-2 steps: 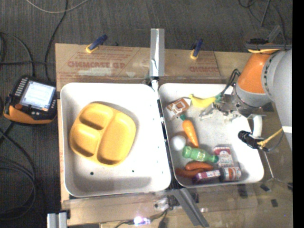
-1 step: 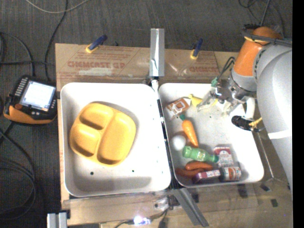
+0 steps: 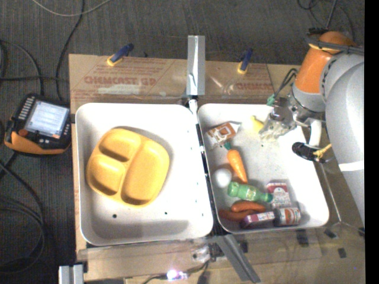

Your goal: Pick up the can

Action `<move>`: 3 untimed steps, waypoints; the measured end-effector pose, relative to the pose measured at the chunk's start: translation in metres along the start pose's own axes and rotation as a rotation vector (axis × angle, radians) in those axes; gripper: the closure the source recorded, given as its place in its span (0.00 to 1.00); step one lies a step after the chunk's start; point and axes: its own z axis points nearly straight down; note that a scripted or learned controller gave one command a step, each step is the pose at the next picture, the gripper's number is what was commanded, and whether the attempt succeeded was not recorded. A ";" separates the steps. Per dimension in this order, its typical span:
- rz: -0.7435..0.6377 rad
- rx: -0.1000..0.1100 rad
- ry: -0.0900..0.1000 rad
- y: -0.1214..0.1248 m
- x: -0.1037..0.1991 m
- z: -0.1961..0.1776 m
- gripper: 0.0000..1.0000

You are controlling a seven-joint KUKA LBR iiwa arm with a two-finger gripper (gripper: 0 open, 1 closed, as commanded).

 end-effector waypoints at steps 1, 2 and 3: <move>-0.024 -0.062 0.003 -0.025 -0.002 0.008 1.00; -0.027 -0.060 0.008 -0.025 0.001 0.008 0.00; 0.116 -0.057 0.011 -0.156 0.002 0.015 0.00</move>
